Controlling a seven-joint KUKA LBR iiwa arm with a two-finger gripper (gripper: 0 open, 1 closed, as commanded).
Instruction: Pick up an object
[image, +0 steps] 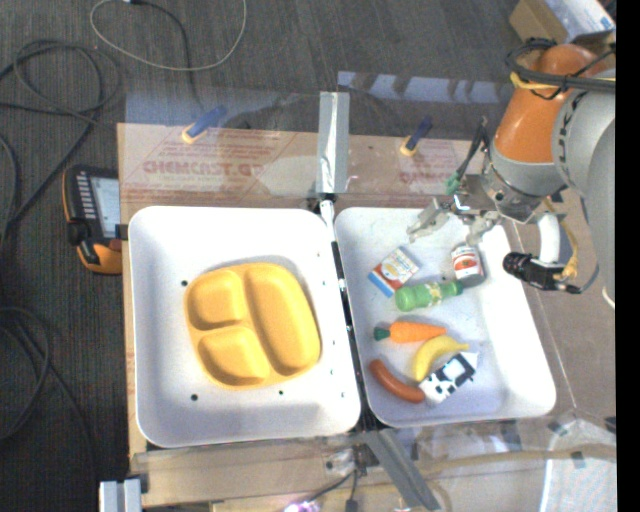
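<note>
Right bin (520, 395): one carton (396, 270), one can (466, 263), one bottle (430, 294), one carrot (409, 332), one banana (438, 353), one sausage (397, 381); gripper (452, 222) at far rim, fingers spread, grasping nothing; labels illegible.

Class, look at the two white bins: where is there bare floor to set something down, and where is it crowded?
Left shallow white bin: bare floor rings the yellow three-compartment plastic tray, widest along the near edge. Right shallow white bin: bare along its right side. Its middle is crowded, from the small carton down to the red sausage.
</note>
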